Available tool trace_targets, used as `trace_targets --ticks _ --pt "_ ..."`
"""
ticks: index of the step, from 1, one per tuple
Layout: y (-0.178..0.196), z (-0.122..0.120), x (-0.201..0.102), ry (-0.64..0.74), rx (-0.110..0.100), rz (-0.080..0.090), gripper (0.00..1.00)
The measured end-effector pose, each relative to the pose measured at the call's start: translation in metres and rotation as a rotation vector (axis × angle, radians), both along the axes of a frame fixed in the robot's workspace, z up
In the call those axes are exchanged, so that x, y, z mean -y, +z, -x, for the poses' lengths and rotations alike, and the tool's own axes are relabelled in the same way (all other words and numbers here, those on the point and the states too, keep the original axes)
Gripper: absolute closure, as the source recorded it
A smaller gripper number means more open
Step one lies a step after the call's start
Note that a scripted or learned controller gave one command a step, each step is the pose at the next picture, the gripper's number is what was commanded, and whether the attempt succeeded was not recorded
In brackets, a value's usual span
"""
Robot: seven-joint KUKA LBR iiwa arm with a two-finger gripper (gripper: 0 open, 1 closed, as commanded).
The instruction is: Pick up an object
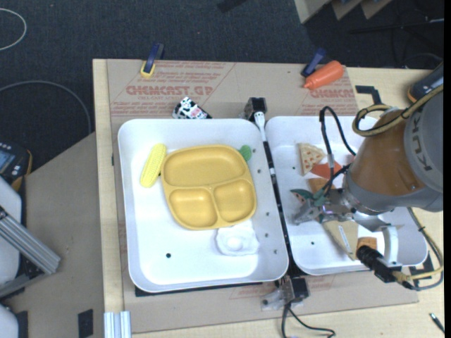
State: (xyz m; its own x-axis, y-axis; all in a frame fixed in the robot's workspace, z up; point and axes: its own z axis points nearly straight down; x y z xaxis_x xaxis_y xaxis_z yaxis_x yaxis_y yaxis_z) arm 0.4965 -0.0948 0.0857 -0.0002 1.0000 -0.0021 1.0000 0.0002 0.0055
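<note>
Starting in the left bin (137, 210), a yellow corn cob (152, 165) lies at 9 o'clock of the yellow divided tray (208, 185), with a white lump (236, 242) at the tray's 5 o'clock. In the right bin (310, 255), the gripper (308, 206) hangs low — whether its pincer is wide or narrow I cannot tell — with a pizza slice (309, 157) at its 12 o'clock.

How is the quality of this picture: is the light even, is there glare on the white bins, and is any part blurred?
In the camera view the light is soft and even, with faint shadows. The left bin looks bright, nearly washed out at its rim, so the white object barely stands out. The yellow tray is sharp; the arm and small things beside the gripper look slightly soft.
</note>
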Motion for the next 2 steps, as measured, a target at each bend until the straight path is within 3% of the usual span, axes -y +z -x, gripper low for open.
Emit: trace_targets --ticks 1,2 --pt "0.011 0.001 0.0 -0.002 -0.002 -0.001 1.0" --pt "0.074 0.002 -0.002 0.001 0.001 -0.001 1.0"
